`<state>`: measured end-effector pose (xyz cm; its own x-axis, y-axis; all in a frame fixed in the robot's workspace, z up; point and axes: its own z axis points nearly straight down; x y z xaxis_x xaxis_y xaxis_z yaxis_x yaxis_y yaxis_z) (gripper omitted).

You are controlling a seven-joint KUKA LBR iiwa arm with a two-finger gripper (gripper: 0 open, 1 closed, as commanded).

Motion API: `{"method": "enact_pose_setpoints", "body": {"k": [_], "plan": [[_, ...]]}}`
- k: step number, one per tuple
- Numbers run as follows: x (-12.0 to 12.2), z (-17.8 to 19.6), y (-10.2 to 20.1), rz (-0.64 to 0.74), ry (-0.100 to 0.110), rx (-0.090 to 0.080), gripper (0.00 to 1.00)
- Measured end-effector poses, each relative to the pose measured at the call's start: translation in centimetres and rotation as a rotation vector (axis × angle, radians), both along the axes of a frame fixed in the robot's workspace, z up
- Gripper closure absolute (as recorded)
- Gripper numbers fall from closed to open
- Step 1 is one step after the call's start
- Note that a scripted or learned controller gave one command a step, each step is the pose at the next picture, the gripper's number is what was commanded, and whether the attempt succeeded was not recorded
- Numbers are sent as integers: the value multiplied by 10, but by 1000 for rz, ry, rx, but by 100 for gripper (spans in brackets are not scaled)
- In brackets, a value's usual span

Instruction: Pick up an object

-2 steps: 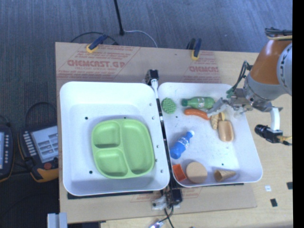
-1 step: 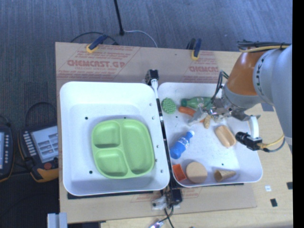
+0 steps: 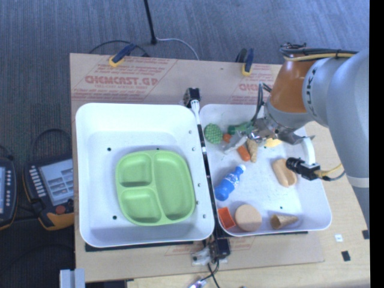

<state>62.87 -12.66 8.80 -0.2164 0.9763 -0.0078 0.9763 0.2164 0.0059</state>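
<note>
The right bin [image 3: 312, 215] holds a jumble of small toys. My gripper [image 3: 256, 135] reaches down into its upper middle, right over a cluster of a green leafy piece [image 3: 214, 132], an orange carrot-like piece [image 3: 243, 153] and a yellow piece [image 3: 273, 141]. A blue bottle [image 3: 229, 183] lies below that cluster. A tan bread-like piece [image 3: 284, 172] lies to the right of it. Near the front edge sit a round tan bun [image 3: 248, 217], an orange block [image 3: 224, 216] and a tan cone [image 3: 284, 221].
The left bin [image 3: 96, 125] carries a green divided plate [image 3: 155, 186]. A black clip [image 3: 192, 96] sits on the rims where the bins meet. The grey arm with its orange band [image 3: 288, 89] covers the right bin's upper right corner. Yellow clamps [image 3: 246, 69] hold the board's far edge.
</note>
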Motion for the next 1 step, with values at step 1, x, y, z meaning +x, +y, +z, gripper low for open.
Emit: {"method": "enact_pose_setpoints", "body": {"k": [1], "plan": [[1, 11, -1, -1, -4, -2, 100]]}}
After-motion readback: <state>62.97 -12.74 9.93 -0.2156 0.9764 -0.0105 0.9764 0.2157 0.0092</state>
